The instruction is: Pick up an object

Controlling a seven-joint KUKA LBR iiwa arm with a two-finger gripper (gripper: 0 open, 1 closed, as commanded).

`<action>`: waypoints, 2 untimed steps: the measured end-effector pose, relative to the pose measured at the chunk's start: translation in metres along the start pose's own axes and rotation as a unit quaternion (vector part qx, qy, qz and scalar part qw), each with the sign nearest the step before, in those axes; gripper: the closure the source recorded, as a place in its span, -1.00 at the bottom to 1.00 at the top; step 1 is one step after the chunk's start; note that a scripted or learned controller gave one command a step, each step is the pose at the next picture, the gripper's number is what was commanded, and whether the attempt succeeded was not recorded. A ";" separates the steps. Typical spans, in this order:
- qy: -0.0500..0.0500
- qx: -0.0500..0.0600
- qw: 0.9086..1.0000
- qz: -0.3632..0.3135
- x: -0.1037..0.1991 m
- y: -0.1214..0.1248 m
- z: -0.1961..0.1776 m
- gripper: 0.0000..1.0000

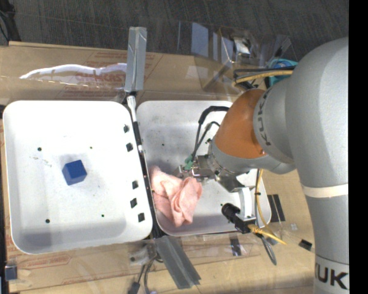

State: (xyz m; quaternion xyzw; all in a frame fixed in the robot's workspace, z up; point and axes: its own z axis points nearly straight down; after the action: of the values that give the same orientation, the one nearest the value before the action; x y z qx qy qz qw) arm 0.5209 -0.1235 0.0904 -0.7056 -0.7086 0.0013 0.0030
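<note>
A crumpled pink cloth (176, 199) lies in the right bin (165, 124), near its front left corner. My gripper (194, 170) hangs over the right bin, right at the cloth's upper right edge, with the orange-banded wrist above it. The wrist hides the fingers. A blue cube (75, 171) rests in the left bin (24, 222), left of its middle, far from the gripper.
A ridge with black clips (135, 164) divides the two bins. Cardboard (61, 66) lines the bench behind the bins. The arm's grey body covers the right side of the right bin.
</note>
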 end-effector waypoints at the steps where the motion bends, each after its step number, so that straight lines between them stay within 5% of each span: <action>1: 0.000 0.001 1.000 0.000 -0.001 0.000 -0.010 1.00; 2: 0.000 0.001 1.000 -0.001 -0.001 0.000 -0.010 -1.00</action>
State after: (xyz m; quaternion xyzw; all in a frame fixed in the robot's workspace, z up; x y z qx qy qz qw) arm 0.5212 -0.1240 0.1000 -0.7051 -0.7091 0.0017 0.0033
